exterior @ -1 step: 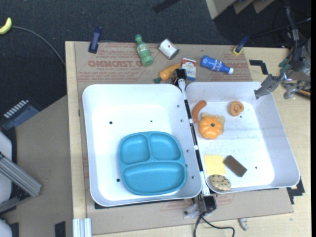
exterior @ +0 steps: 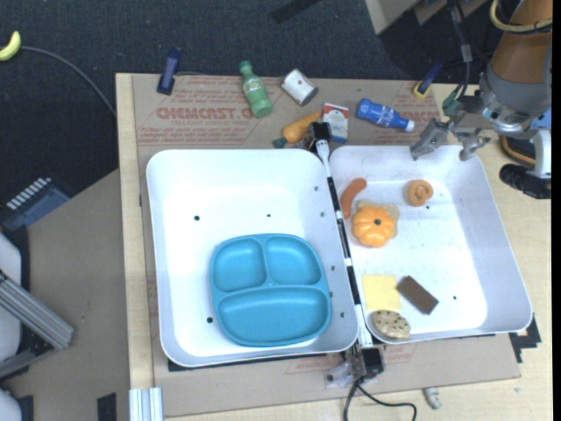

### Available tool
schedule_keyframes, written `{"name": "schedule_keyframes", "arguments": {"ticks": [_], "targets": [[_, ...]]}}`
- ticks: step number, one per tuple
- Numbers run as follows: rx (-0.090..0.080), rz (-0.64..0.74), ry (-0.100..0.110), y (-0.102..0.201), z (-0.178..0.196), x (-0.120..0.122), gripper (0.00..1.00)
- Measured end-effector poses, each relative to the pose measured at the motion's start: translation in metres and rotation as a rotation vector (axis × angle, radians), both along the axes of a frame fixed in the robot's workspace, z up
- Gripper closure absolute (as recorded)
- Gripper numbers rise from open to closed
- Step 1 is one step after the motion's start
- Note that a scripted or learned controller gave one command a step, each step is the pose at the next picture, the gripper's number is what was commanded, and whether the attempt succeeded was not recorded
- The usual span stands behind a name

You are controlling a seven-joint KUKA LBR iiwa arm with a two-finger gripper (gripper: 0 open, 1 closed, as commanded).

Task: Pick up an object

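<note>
Dark carpet surrounds a counter [exterior: 219,112] topped with printed cardboard, and 2 shallow white bins sit on it side by side. Nothing has been lifted: the right bin [exterior: 491,235] keeps its things, a small orange pumpkin [exterior: 374,225] near the middle, a red sausage [exterior: 351,195] just left of it by the dividing wall, and a little glazed doughnut [exterior: 420,191] to the upper right. Toward the near edge lie a yellow cheese slice [exterior: 380,292], a brown chocolate bar [exterior: 417,295] just beside it, and a round cookie [exterior: 389,324] below them. The hand [exterior: 450,136] hovers over that bin's far rim, its 2 fingers spread apart with nothing between them, the arm [exterior: 519,55] rising behind it at the right. The left bin [exterior: 175,200] holds a blue divided plate [exterior: 270,289]. Beyond the bins, a green bottle [exterior: 256,89], a blue bottle [exterior: 384,115] and a small carton [exterior: 334,121] lie on the cardboard.
</note>
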State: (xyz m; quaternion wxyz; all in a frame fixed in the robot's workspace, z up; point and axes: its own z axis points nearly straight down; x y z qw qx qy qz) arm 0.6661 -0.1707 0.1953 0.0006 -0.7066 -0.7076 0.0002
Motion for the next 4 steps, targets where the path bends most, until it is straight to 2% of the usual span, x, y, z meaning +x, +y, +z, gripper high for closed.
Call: {"name": "schedule_keyframes", "arguments": {"ticks": [1,2,3,4], "targets": [[0.0,-0.002,0.0,-0.004,-0.111,-0.024,0.0],[-0.002,-0.001,-0.003,-0.03,-0.11,0.001,0.0],[-0.005,0.0,-0.012,-0.03,-0.097,0.003,1.0],[-0.004,0.0,-0.011,-0.03,-0.097,0.003,0.0]]}}
